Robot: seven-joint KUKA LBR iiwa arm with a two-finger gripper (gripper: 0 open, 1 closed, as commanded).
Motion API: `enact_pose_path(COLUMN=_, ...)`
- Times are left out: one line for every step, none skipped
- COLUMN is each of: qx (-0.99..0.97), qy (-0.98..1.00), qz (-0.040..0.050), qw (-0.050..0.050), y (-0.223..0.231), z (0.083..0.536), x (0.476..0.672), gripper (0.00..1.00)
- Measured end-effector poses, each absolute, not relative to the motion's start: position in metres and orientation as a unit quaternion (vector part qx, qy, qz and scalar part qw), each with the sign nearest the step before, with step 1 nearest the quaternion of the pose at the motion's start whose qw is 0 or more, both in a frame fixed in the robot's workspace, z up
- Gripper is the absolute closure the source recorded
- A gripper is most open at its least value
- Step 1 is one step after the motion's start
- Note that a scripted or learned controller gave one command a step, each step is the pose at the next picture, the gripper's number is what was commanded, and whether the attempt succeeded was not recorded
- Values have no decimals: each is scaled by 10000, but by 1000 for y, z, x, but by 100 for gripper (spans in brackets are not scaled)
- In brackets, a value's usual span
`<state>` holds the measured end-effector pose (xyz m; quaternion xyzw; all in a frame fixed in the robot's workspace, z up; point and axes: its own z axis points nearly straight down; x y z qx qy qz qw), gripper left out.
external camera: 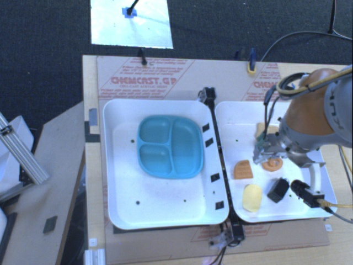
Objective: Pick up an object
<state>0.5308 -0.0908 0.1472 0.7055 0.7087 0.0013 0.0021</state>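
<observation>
My gripper [266, 154] reaches down into the right bin [234, 120] from the right, below the grey arm with its orange band. An orange ring-shaped piece [272, 164] lies right under it, partly covered. Just to its left sits an orange-brown toast-like piece [243, 170]. Toward the front edge of the bin rests a pale yellow lump [252, 197]. A pale yellow item [262, 130] peeks out behind the arm. A small black block [278, 190] lies to the front right of the gripper.
The left bin [124, 203] holds a blue divided plate [169, 147] near its middle. A black divider strip [216, 148] runs between the two bins. The arm body covers the right bin's back right part.
</observation>
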Motion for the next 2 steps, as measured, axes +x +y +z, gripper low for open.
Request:
enact_pose_path(qx=7056, qy=7087, qz=11, qw=18, y=-98, z=207, x=533, gripper=100)
enact_pose_path(qx=7053, qy=7089, qz=20, qw=28, y=-98, z=261, x=535, gripper=100)
